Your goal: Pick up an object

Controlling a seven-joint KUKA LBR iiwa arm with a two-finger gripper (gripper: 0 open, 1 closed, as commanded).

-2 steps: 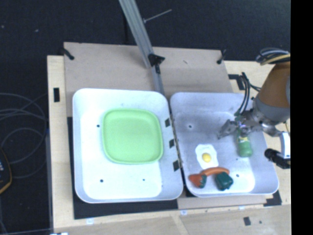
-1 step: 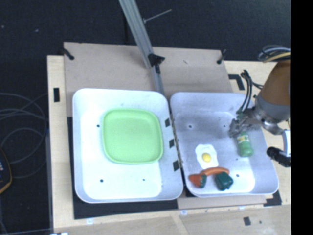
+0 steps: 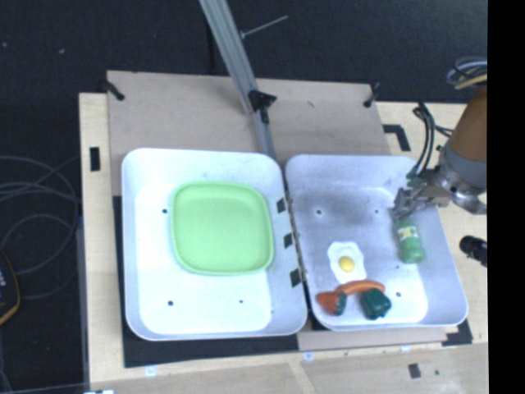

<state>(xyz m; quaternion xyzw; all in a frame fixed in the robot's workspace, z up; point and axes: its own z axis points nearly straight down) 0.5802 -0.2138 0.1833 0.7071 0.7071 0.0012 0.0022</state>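
The right bin (image 3: 344, 183) holds a small green bottle (image 3: 409, 243) near its right wall, a toy fried egg (image 3: 345, 261) in the middle, and an orange-red sausage-like toy (image 3: 351, 290) and a dark green toy (image 3: 376, 304) near the front edge. My gripper (image 3: 408, 203) hangs at the right side of this bin, just above the bottle's upper end. Nothing shows between its fingers. A light green square plate (image 3: 221, 227) lies in the left bin (image 3: 148, 220).
A grey metal pole (image 3: 234, 52) slants from the top of the view down to the gap between the bins. The arm's wrist and cables (image 3: 459, 150) stand over the right bin's far right edge. The bench (image 3: 205, 105) extends behind both bins.
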